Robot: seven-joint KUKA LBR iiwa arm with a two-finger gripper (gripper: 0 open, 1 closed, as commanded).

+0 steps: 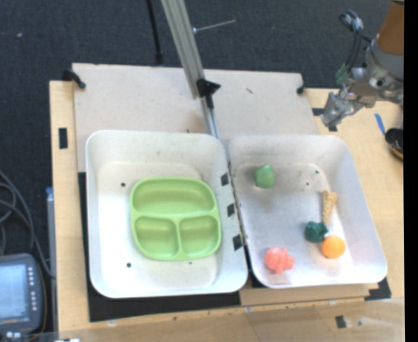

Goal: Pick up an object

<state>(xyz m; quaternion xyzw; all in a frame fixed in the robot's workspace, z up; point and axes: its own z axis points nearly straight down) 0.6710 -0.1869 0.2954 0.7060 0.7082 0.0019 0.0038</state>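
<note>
- I see the gripper (pixel 335 114) near the camera view's right edge, above the bench just beyond the far rim of the right bin (pixel 358 166). It's small and blurred from here, so I cannot tell its state, and nothing shows beneath it.
- Every candidate lies in the right bin: a green ball (pixel 265 176) alone toward the far left, a pink lumpy toy (pixel 279 260) near the front, and by the right wall a tight cluster — a tan stick-like piece (pixel 328 204), a dark green toy (pixel 315 231) and an orange ball (pixel 332 247).
- I judge the cluster the riskiest target. The dark green toy and the orange ball appear to touch, so a descent there could wedge between them or drag the neighbour along.
- The orange ball sits close to the bin's sloped right wall; a closing grip could strike that wall or push the ball up it.
- Both balls are round and probably roll — an off-centre close would squirt them aside rather than trap them.
- The tan piece is thin and lies flat, so I'd expect a grasp to skim over it.
- The left bin (pixel 102 191) holds a green divided tray (pixel 174 217); it's wide and low, and I doubt the gripper could span it.
- My safest bet would be the lone green ball or the pink toy, each with open floor around it.
</note>
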